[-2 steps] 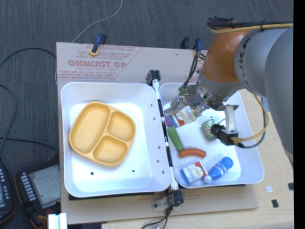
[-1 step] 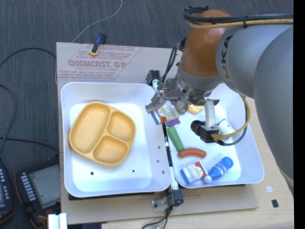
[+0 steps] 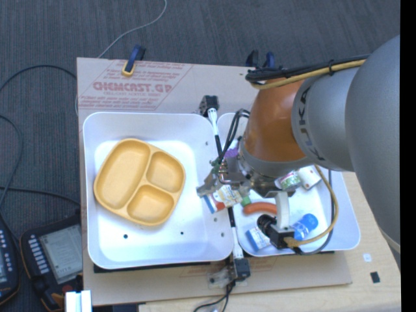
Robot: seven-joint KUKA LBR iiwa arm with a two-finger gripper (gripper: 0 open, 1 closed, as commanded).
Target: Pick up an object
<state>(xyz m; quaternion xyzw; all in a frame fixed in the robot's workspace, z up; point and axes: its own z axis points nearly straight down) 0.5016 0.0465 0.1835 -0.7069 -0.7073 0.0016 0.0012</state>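
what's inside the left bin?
One yellow three-compartment tray lies in the left bin; its compartments look bare. The bin's right edge near the divider is partly covered by the gripper, so anything under it can't be seen.

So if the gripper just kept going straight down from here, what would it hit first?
Probably the small white-and-blue packet lying at the inner edge of the right bin, right under the gripper. The orange item lies just beside it. Depth is hard to judge from this slanted view.
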